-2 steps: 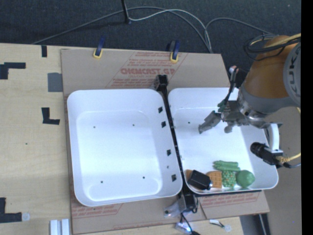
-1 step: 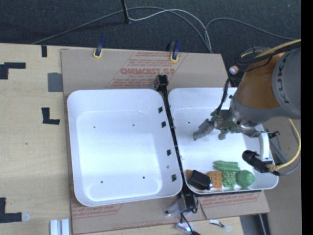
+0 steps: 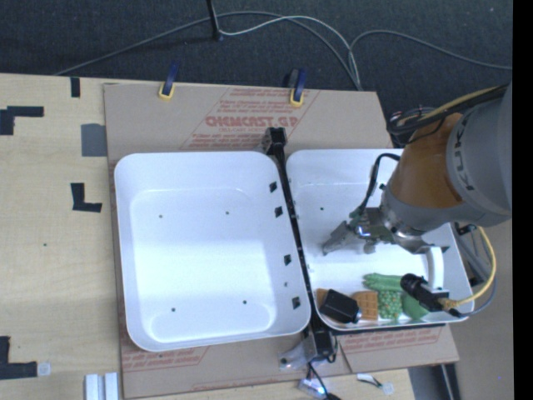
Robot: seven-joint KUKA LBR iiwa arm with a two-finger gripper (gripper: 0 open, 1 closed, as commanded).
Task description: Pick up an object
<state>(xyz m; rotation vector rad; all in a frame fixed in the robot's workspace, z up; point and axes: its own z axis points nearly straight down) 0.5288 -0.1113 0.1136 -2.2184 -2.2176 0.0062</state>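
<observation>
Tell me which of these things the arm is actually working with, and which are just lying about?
Part of the job: gripper; black block, orange piece and green toy in the right bin.

Just lying about: left bin, cardboard sheet, cables.

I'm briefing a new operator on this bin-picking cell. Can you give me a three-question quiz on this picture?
1. True or false: the gripper is over the left bin.
2. Which object lies nearest the divider in the right bin? A) black object B) green object C) orange object
3. Fill in: the objects lie along the right bin's ____ edge.

Key:
1. False, it is over the right bin.
2. A, the black object; the orange object and green object lie farther right.
3. Near (bottom of view).
</observation>
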